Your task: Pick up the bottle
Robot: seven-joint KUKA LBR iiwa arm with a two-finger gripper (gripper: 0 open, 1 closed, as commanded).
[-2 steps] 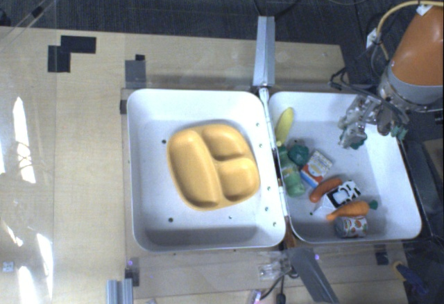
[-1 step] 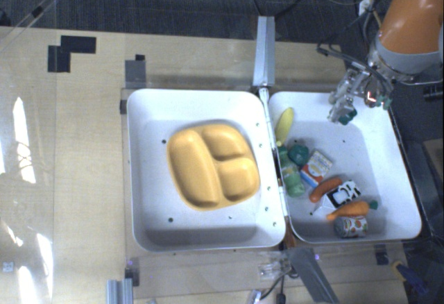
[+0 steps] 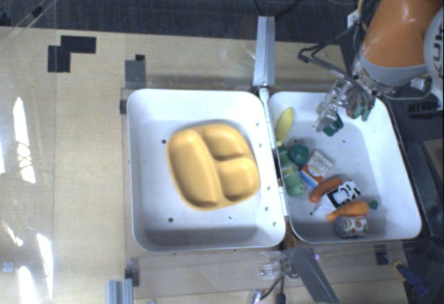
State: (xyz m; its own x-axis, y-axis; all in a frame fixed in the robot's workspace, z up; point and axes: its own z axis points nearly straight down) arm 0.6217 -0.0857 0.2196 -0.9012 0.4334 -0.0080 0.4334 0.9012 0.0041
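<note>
while the pale wooden table carries two bins, the left white bin holds a big yellow three-part plastic tray. the right white bin holds a yellow banana, two orange carrots, a small can and the green bottle, lying by the divider among clutter. the tool hangs well apart from it; whether it is apart or together i cannot tell.

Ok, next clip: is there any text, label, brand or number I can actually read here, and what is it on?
None is legible.
Small box in the right bin: printed red and blue patches, too blurred to read.
Black-and-white item: bold pattern, no letters I can make out.
Can near the front wall: coloured label, too small.
Yellow divided tray in the left bin: no markings.
</note>
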